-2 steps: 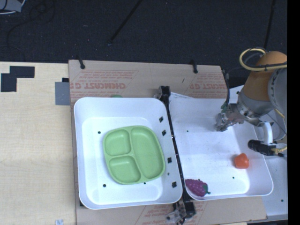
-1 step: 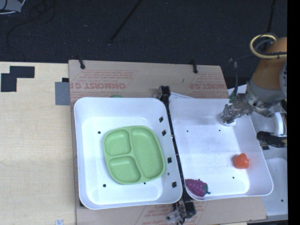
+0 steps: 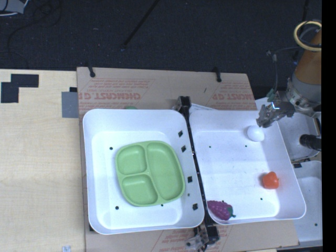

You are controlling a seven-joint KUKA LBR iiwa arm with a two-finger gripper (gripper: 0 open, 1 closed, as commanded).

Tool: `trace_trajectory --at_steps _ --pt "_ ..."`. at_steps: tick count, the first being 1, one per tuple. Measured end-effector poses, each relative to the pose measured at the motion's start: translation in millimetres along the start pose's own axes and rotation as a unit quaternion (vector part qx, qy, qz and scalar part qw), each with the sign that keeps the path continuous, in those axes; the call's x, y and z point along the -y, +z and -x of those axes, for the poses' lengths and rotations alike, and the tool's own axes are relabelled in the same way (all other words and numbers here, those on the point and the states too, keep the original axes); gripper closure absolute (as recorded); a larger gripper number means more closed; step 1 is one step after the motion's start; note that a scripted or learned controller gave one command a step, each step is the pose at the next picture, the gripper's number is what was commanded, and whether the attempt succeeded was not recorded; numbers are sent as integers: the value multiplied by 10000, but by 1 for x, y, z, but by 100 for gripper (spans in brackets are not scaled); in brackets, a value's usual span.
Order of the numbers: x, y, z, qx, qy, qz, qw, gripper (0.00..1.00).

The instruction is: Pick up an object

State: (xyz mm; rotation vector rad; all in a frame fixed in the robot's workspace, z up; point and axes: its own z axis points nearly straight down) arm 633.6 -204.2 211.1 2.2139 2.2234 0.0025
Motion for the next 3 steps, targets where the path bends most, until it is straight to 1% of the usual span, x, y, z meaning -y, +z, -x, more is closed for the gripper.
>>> trace_trajectory --at_steps 1,2,3 --pt "2 -64 3 1 -1 4 10000 100" --pt "12 -49 -55 -21 2 -41 10000 100" --pt "18 -37 -113 -19 3 -44 10000 100"
